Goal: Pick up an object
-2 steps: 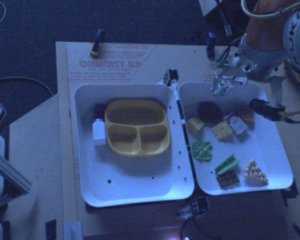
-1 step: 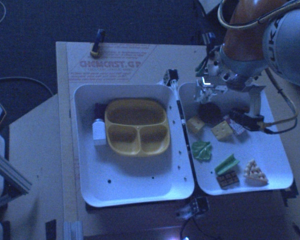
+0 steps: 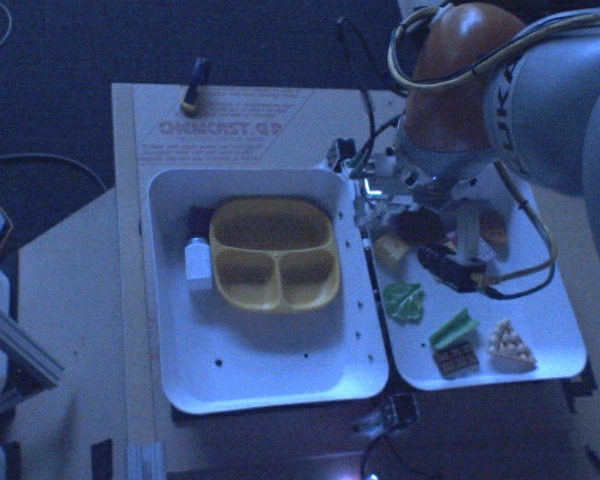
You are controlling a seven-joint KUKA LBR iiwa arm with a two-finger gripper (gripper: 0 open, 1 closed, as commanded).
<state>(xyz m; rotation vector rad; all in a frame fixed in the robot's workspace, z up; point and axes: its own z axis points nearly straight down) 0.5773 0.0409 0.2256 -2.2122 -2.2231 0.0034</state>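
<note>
claw (image 3: pixel 412 230) low in right bin (image 3: pixel 550 318), over yellow block (image 3: pixel 390 249) | claw state: cannot tell | risk: crowded items, leaf (image 3: pixel 404 300) just beside, bin wall near; block may slip or get nudged aside

A yellow divided tray (image 3: pixel 274 253) and a small white bottle (image 3: pixel 198 263) lie in the left bin (image 3: pixel 250 383), while the arm (image 3: pixel 500 88) hangs over the right bin (image 3: pixel 550 318) above scattered toys.
</note>
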